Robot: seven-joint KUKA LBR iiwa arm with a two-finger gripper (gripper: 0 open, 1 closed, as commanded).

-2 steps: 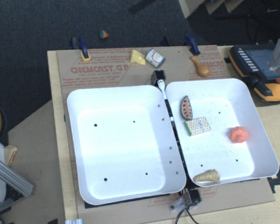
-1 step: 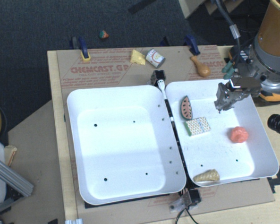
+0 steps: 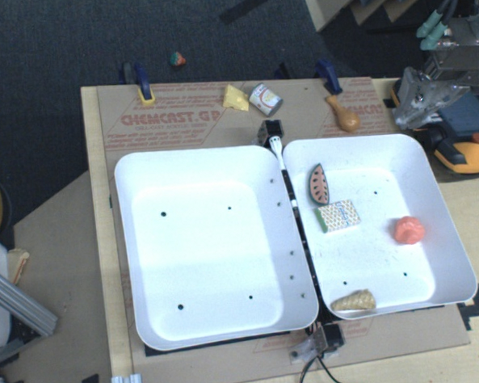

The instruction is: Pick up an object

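Toys lie in the right bin (image 3: 437, 178), four in all: a watermelon slice (image 3: 317, 184) near its left wall, a patterned block (image 3: 338, 215) just below the slice, a pink lump (image 3: 408, 230) towards the right side, and a tan shell-shaped piece (image 3: 353, 302) against the near wall. The left bin (image 3: 137, 233) sits beside it, the two rims touching. The gripper (image 3: 419, 107) hangs beyond the right bin's far right corner, outside the rim and well apart from every toy; the pink lump is the nearest of them, the tan piece the farthest. Whether the claw is apart or together cannot be told from this angle. On the board behind the bins rest a yellow cheese wedge (image 3: 235, 98), a small carton (image 3: 265, 99) and a tan pear-shaped toy (image 3: 344, 115).
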